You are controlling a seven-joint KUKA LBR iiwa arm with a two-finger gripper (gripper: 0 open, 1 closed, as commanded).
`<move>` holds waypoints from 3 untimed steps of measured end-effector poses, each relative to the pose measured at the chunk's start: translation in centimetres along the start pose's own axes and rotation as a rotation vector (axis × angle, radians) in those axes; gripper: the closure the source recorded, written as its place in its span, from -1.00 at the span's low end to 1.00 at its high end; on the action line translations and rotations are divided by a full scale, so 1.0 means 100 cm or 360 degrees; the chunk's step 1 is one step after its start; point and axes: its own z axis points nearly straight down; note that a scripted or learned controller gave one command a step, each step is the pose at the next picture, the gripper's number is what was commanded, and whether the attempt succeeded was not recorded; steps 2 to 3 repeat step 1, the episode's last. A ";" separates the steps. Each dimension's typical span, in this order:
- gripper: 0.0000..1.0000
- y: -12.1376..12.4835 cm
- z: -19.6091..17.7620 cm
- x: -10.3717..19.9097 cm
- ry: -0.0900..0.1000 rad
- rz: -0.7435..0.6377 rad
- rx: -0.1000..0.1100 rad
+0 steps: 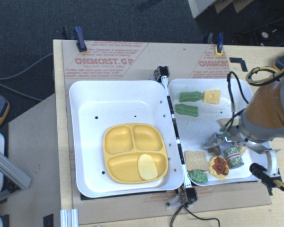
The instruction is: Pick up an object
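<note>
I have the gripper (221, 143) low in the right bin (199, 86), beside the toast slice (196, 160); its grip state I cannot tell, so next I must confirm a catch before lifting.

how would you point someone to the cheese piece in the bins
Start at the right bin, the one without the yellow tray. Look to its far edge, where two green pieces lie. The cheese sits just right of the upper one: a small pale yellow square, the one yellow item among green neighbours.
</note>
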 end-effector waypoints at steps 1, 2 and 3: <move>1.00 0.001 -0.010 0.003 0.0001 -0.0004 -0.0004; 1.00 0.001 -0.010 0.003 0.0001 -0.0004 -0.0004; 1.00 0.001 -0.010 0.003 0.0001 -0.0004 -0.0004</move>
